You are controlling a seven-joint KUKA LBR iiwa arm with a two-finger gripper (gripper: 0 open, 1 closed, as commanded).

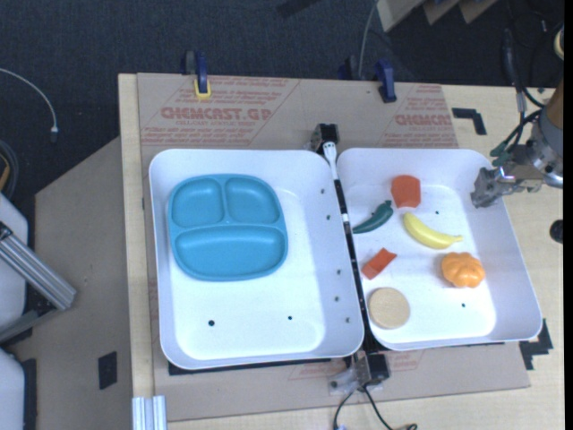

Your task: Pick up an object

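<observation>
Table [269,106]: brown board carrying two shallow white bins side by side.

Left bin [309,240]: holds a blue divided plate [228,227], set toward its far-left part. Not the likely target.

Right bin [506,240]: holds all the small things. Orange pumpkin-like toy [462,270] at near right. Yellow banana [430,232] in the middle, long axis running from far-left to near-right. Red-orange block [406,190] on the far side, just beyond the banana's far tip. Round tan disc [389,307] at the near-left corner. Dark green pepper [373,218], slender, lying slantwise close to the left wall. Small red wedge [380,262] between pepper and disc.

Jaws [488,189]: over the right bin's far-right edge, at the end of the grey arm coming in from the right. Nothing between them. Too dark and small to read; cannot tell whether spread or closed.

Relation that matters: every candidate lies left of and nearer than the jaws. The banana looks closest, its right tip down-left of them. Judgement: a grasp there would want the jaws set across the banana's slant, not along it. Pumpkin is next nearest, almost straight toward the near side.
</observation>
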